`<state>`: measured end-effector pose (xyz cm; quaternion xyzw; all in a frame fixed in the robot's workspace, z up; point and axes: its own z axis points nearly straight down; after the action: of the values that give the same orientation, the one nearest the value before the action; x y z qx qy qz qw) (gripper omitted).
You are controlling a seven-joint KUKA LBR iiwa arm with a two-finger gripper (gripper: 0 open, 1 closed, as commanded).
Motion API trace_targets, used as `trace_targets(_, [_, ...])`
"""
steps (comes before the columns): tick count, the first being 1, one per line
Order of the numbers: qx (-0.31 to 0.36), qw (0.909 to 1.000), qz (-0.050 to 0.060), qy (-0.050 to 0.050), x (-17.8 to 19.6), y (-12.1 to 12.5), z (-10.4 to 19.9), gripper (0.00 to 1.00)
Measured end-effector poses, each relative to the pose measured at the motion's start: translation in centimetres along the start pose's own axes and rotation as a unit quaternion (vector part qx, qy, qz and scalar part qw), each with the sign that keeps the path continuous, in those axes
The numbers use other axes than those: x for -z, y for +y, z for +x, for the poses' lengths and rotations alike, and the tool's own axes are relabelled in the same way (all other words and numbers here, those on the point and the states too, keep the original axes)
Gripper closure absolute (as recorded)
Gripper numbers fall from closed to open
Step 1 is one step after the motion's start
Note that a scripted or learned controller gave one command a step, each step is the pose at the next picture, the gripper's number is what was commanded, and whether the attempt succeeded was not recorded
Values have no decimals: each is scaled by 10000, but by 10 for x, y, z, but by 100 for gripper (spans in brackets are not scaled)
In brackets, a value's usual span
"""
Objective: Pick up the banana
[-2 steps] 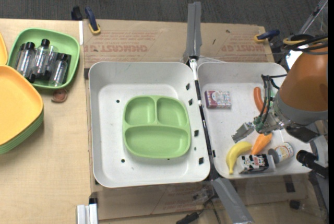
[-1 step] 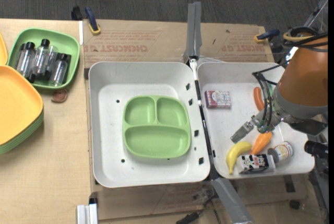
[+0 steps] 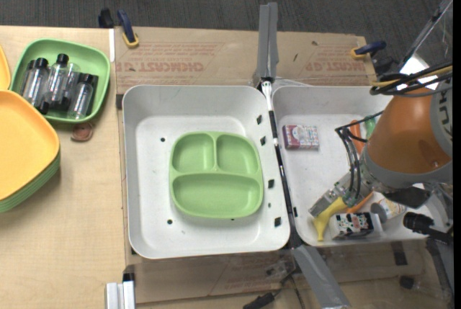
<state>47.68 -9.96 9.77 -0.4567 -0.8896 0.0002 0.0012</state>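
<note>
The camera view looks down at a slant on a wooden desk [image 3: 72, 228] with a sheet of cardboard [image 3: 194, 59] under two shallow white bins. The left bin [image 3: 144, 156] holds a pale green divided plate [image 3: 216, 174] with three compartments, lying flat near the bin's middle. The right bin [image 3: 310, 171] holds a small pink and white box [image 3: 300, 136] near its far left part, well apart from the rest of its contents.

The banana [image 3: 325, 216] lies in the near part of the right bin, yellow, curving down toward the front wall. Just beside it on the right lies a small black and white packet [image 3: 353, 223], touching or nearly touching it, and further right a small bottle-like object [image 3: 389, 210].

The arm [image 3: 407, 138] comes in from the right, its orange band bulking over the right bin's right half, with cables trailing below it. The gripper [image 3: 344, 192] sits low in the bin, right above the banana's upper end. Whether it is released, clenched or grasping the banana cannot be told, since the tips are lost among the cables and clutter.

On the desk to the left stand a green tray [image 3: 97, 70] of small dark-capped bottles [image 3: 57, 84] and a stack of orange plates [image 3: 25, 149]. Clamps [image 3: 128, 30] hold the cardboard's far edge.
</note>
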Motion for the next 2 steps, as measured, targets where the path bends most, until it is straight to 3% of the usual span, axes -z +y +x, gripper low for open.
trace_targets(1, [-2192,9757,-9,-12,-6,-24,-55,0])
trace_targets(2, [-1168,9931,-29,100,-6,-40,-90,0])
